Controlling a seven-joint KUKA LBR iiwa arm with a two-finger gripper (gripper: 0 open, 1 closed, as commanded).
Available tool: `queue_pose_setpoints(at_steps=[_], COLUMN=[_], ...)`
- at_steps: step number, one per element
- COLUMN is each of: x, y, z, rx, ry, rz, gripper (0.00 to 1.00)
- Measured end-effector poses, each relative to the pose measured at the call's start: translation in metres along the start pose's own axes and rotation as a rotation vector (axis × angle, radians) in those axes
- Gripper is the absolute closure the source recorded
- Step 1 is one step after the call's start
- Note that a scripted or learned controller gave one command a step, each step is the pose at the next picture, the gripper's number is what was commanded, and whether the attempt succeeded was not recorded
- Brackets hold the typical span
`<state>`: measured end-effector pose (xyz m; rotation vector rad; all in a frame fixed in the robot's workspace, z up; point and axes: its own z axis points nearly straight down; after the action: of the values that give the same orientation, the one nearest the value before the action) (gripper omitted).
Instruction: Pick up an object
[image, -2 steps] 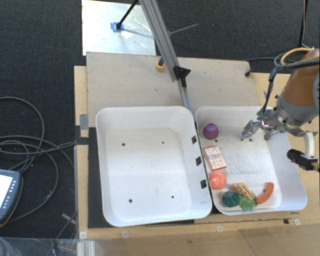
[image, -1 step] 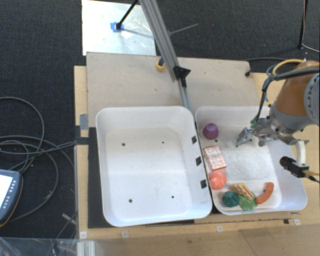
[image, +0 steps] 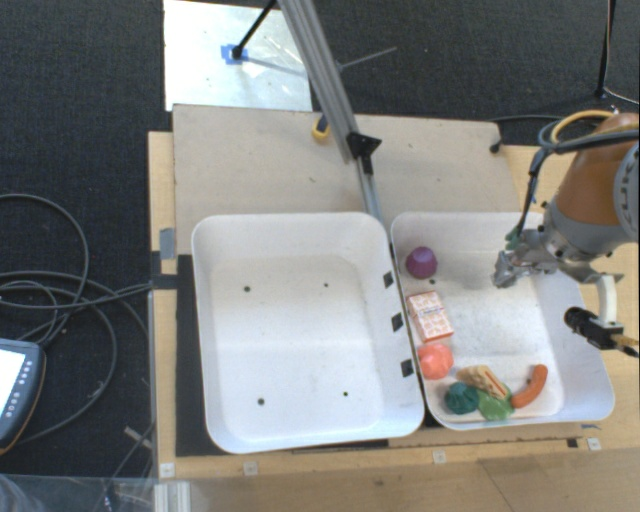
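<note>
From my remote seat I see the arm (image: 600, 190) reaching in from the right, its pincer (image: 507, 270) hanging over the upper part of the right bin (image: 585, 400). The tips are small and blurred from this angle, so I cannot tell whether the pincer is apart or together, and I see nothing between its tips. Just to the pincer's left, at about the same height in the view, sits a purple ball (image: 421, 262) near that bin's left wall. Below and to the left of the pincer lies a small box (image: 430, 316), white with red print, and further down from it an orange ball (image: 435, 360), close under the box. Well below the pincer, along the bin's near edge, a cluster lies close together: a dark green lump (image: 462, 398), a tan piece (image: 484, 379), a bright green lump (image: 494, 407) and an orange-red sausage (image: 530, 385) tilted at the right end of the row. All of these rest on the bin floor, apart from the pincer. Far to the pincer's left stands the left bin (image: 215, 330), touching the right one along their shared edge. Both bins sit on the desk (image: 260, 160), and a grey pole (image: 325, 75) slants across its far side, above and left of the pincer.
</note>
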<state>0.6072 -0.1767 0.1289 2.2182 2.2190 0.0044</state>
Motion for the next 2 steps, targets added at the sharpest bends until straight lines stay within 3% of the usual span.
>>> queue_pose_setpoints(at_steps=[2], x=[0.002], y=[0.005], z=[-0.077], rx=[-0.001], ry=[-0.001], rz=[-0.005], gripper=[1.00])
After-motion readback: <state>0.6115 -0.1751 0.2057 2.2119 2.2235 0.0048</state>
